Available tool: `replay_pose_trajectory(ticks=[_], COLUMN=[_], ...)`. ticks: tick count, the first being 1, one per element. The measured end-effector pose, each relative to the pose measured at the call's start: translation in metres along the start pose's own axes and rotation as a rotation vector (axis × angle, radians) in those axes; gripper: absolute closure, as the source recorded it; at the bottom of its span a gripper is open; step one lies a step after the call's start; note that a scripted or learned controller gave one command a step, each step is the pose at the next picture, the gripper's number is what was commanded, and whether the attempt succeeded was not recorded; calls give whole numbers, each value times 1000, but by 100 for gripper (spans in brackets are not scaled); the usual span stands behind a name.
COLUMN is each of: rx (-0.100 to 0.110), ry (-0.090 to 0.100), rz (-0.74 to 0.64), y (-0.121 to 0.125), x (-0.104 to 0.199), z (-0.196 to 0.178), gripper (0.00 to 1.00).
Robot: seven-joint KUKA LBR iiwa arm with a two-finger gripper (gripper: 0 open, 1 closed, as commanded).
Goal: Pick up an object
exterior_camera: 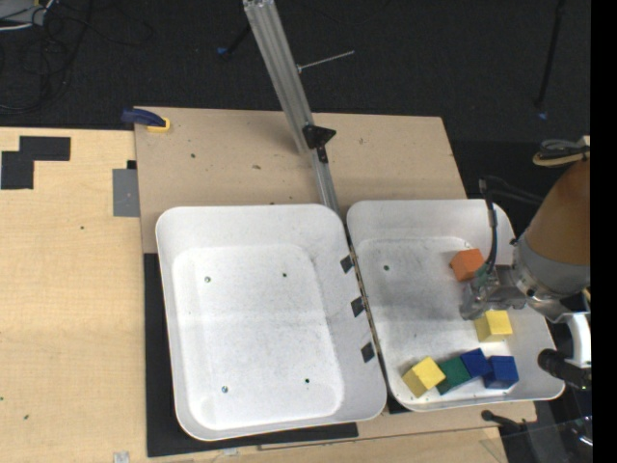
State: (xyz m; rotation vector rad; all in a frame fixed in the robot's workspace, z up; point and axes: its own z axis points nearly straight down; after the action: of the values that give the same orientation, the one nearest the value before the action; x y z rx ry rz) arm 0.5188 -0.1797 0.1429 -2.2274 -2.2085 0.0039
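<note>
Where the arm (pixel 559 230) reaches in from the right, its gripper (pixel 479 297) hangs low in the right bin (pixel 405 230), between an orange block (pixel 468 262) and a yellow block (pixel 496 325); how the gripper stands cannot be told from here; near the front wall lie another yellow block (pixel 421 375), a green block (pixel 453 372) and two blue blocks (pixel 490 367), touching in a row; the left bin (pixel 183 230) sits beside it on the surface (pixel 67 287).
</note>
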Motion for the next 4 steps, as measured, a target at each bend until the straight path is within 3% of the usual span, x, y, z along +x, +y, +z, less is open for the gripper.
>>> replay_pose_trajectory(ticks=[1,2,4], rx=[-8,-7,-5], ry=[-3,-2,0], rz=[-4,-9,-13], y=[-7,-7,45], x=[-2,-3,95], z=[-59,-89,-87], gripper=[100,100,100])
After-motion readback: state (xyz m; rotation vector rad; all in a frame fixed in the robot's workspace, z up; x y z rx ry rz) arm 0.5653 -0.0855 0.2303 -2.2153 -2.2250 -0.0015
